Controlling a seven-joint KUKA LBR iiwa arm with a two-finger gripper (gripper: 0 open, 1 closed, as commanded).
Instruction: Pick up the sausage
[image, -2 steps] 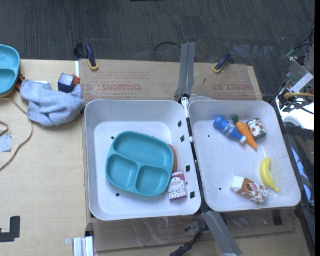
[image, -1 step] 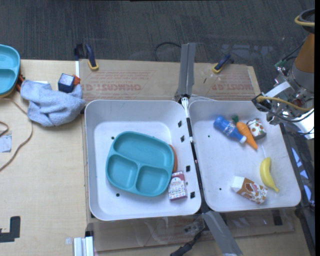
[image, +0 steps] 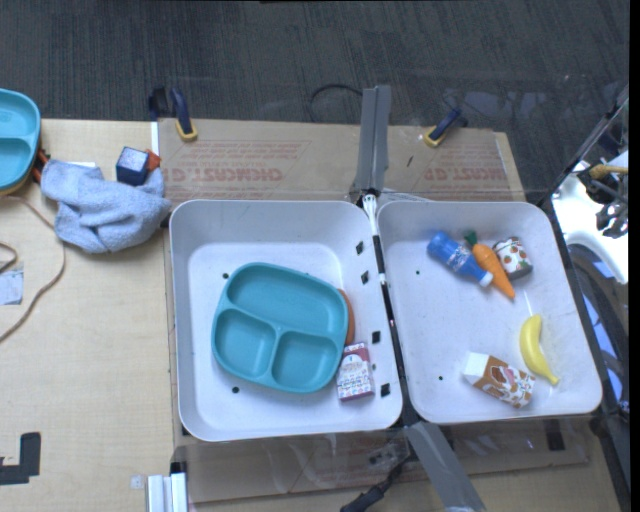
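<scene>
One claw, state not determinable: grey-white arm hardware (image: 603, 200) sat at the right edge, too cropped to tell how far the claw was open or whether it held anything.

Right bin (image: 440, 395) — blue bottle (image: 453, 254), carrot (image: 493, 269) and a spotted item (image: 512, 256) clustered near the far wall; banana (image: 537, 350) and brown-and-white carton (image: 499, 379) nearer the front.

Left bin (image: 195, 330) — teal divided plate (image: 278, 327), compartments bare; small red carton (image: 355, 374) touching its near-right corner.

Sausage (image: 347, 314) — probably the brown sliver at the plate's right rim, mostly hidden beneath it.

Risks, as judged: little surface exposed, so a descent could strike the plate rim, tip the plate, or close on the carrot by mistake.
</scene>
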